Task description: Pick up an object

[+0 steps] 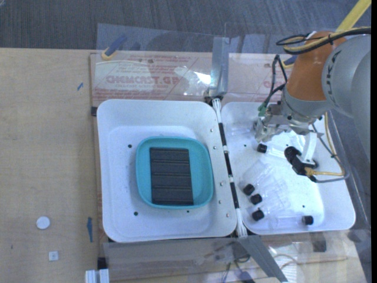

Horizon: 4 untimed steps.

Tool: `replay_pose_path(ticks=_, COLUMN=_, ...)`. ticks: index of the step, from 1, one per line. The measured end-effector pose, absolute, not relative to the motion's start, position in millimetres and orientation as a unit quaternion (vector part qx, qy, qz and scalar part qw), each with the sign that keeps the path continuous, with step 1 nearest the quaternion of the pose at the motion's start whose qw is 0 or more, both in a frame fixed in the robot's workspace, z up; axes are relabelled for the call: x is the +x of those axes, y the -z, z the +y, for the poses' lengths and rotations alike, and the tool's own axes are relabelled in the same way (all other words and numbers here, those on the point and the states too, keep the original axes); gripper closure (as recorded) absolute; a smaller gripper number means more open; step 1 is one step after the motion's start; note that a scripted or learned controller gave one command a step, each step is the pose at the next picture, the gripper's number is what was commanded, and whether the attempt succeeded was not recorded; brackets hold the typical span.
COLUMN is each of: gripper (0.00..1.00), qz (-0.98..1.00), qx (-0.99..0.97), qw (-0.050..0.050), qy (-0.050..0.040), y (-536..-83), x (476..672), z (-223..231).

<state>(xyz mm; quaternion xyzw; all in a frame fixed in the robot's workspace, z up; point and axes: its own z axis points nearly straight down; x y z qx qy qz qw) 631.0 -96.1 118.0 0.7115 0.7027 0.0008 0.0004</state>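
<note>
You had the desk carrying two bins, the left bin holding a teal tray. In the right bin the arm hovered, approaching; small black pieces lay below, wanting descent. Jaws: I couldn't tell.

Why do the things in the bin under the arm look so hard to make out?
In the camera view, the right bin holds clear plastic pieces that nearly vanish against the bright white; only their small black caps stand out. Glare washes out the plastic sheet behind the bins, and the hand looks slightly soft.
</note>
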Motion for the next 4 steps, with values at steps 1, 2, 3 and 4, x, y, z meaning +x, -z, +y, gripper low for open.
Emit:
replay_pose_path(ticks=1, gripper=1.00, qz=0.795, qx=0.606, qw=0.002, qy=-0.0009, y=-116.7, x=637.1, z=-122.4)
replay_pose_path(ticks=2, gripper=0.00, qz=0.795, qx=0.607, qw=0.002, qy=-0.0008, y=-116.7, x=637.1, z=-122.7)
replay_pose_path(ticks=3, gripper=0.00, qz=0.788, qx=0.616, qw=0.004, qy=-0.0019, y=-88.9, x=612.3, z=-105.3)
replay_pose_path(ticks=4, gripper=1.00, qz=0.787, qx=0.617, qw=0.006, qy=-0.0040, y=-100.6, x=613.9, z=-105.8)
